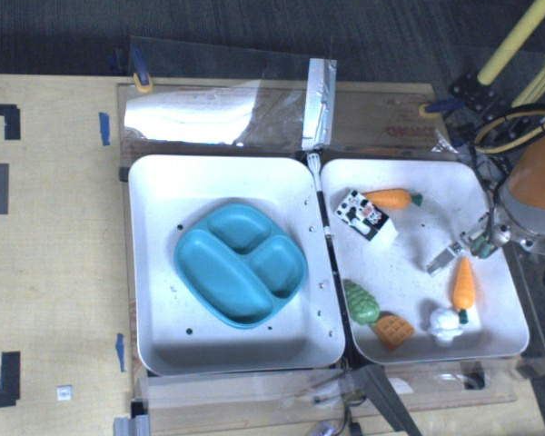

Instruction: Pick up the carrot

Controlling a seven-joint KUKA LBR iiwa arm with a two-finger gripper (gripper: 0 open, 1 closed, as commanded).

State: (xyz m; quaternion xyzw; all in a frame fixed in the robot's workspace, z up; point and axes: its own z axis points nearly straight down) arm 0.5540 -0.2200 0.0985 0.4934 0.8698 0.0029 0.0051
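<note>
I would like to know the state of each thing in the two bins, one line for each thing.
Blue plate: lies flat in the left bin.
Upper carrot: lies flat near the right bin's back wall, touching the black and white box.
Lower carrot: lies lengthwise, just below the gripper.
Green toy: lies beside the waffle.
Gripper: low over the right bin, holding nothing.

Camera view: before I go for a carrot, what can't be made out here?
- Claw: small and blurred, beside the upright carrot; contact unclear.
- Arm: cut off by the right edge.
- White object below that carrot: too blurred to identify.
- Black-and-white object beside the second carrot: print unreadable.
</note>
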